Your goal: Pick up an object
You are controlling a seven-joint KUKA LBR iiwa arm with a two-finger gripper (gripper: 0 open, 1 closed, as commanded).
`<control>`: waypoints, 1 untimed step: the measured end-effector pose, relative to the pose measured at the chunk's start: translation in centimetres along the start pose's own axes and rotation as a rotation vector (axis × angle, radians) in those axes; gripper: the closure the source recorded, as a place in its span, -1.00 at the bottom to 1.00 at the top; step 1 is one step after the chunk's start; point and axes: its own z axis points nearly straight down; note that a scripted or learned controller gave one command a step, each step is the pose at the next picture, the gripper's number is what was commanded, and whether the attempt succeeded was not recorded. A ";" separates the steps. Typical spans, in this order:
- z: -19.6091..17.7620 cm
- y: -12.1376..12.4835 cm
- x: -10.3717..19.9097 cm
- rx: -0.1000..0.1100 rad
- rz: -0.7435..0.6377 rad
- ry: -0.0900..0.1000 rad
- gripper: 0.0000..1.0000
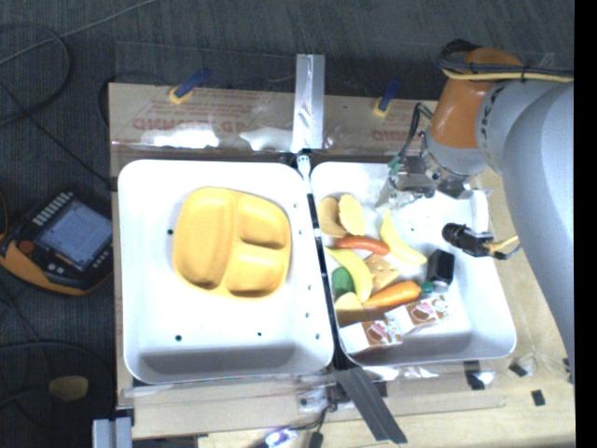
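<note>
On the table (126, 101), the grey arm (536, 129) is reaching in from the right over the right bin (490, 329), its jaws (410, 180) hanging above that bin's far edge, perhaps lining up a pick, though whether they are parted or closed cannot be told. The left bin (140, 343) is carrying a yellow divided tray (231, 241). Toy foods are crowding the right bin's left side: a yellow banana (401, 241), an orange carrot (394, 294) and a red sausage (362, 245), all apart from the jaws.
</note>
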 end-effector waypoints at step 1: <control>0.0 0.0 0.0 0.000 0.000 0.000 -1.00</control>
